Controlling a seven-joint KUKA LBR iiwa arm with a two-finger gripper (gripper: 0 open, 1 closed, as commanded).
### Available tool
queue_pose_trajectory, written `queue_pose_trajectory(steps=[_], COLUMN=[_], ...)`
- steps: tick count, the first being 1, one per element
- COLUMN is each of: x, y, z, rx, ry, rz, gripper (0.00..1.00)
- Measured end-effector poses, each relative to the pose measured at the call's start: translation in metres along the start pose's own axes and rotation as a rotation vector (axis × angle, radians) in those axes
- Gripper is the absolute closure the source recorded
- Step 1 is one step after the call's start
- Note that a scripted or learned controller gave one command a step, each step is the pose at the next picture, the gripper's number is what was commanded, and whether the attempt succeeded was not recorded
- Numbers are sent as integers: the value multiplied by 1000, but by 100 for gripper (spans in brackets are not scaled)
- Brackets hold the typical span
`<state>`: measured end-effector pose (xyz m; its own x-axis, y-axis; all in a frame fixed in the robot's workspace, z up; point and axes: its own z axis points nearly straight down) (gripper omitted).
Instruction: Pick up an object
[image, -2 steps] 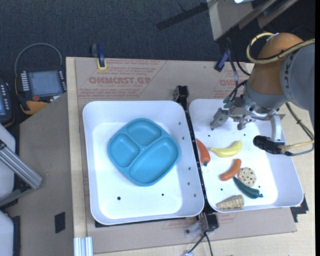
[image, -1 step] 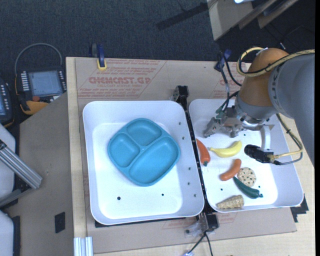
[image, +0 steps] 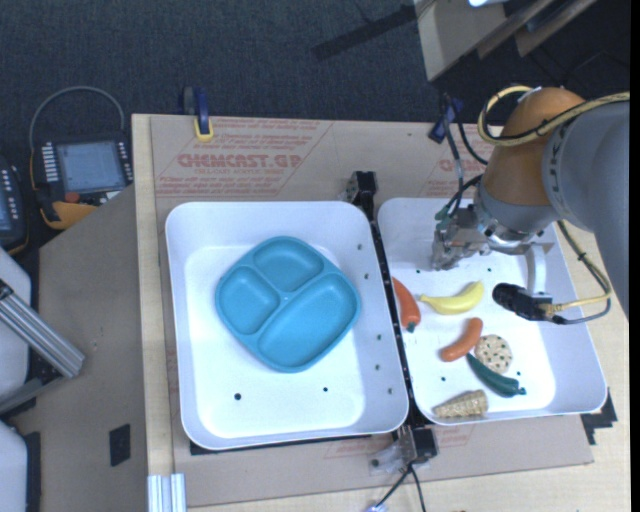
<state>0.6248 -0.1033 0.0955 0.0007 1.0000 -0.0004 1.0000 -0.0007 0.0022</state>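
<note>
Right bin (image: 575, 390), front edge: ice cream cone (image: 462, 404) | behind it cookie (image: 493, 352), sausage (image: 461, 339), banana (image: 453, 297) | gripper (image: 455, 243) poised above bin's rear, arm bent in from right, grip state indiscernible | left bin (image: 200, 400): blue divided plate (image: 287, 302)

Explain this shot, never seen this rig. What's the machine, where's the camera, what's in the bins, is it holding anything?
One fixed camera looks down at a slant on a bench with two white bins. The grey arm with an orange band reaches in from the right; its gripper hovers over the right bin, nothing visibly between its fingers. The left bin holds a blue divided plate. The right bin holds toy food: a banana, a red-orange pepper, a sausage, a cookie, a green piece and a tan piece.
</note>
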Motion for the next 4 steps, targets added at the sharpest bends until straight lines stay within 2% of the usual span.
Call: queue_pose_trajectory(steps=[2, 3, 4], x=[-4, 52, 104], y=[8, 14, 17], z=[-115, -107, -122], rx=[-4, 3, -2], ry=[-1, 2, 2], rz=[-2, -6, -7], gripper=[100, 100, 100])
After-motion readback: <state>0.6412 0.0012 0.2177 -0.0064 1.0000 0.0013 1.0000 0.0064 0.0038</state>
